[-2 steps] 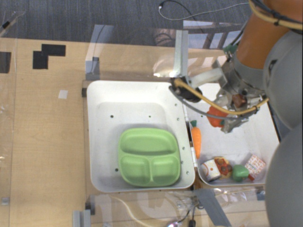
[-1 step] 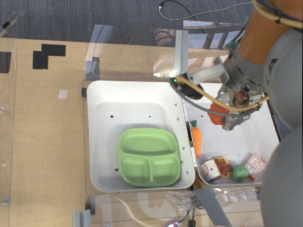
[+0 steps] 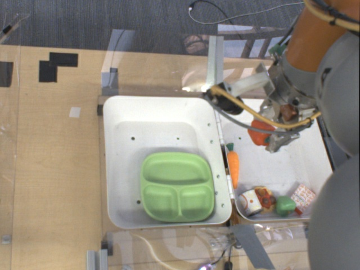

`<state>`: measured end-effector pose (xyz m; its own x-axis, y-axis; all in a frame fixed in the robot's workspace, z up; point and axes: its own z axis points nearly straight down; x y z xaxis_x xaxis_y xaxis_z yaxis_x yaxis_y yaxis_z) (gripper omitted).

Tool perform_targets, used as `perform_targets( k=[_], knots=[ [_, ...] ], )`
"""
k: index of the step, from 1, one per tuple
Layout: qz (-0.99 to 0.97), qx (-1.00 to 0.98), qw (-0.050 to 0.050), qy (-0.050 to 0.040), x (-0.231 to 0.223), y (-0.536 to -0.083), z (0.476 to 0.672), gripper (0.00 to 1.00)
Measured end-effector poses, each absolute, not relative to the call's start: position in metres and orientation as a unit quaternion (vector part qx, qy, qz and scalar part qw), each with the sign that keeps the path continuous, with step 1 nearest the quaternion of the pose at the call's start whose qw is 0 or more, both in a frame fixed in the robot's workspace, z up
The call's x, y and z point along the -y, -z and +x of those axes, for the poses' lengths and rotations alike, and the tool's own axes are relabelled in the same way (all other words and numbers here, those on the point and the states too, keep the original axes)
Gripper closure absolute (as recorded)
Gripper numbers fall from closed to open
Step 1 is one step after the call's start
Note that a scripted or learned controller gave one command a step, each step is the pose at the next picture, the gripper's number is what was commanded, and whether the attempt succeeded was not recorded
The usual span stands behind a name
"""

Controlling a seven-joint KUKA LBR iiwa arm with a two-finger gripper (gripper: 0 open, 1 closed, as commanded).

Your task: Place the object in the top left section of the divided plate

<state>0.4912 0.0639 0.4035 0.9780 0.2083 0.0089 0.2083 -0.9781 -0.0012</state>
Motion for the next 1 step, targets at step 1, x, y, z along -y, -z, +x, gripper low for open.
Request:
perform_targets(
  k=[1],
  knots=[
    [-0.994,0.107,0.001,0.0051,-0.0646,-0.4137,0.4923,1.0]
  ],
)
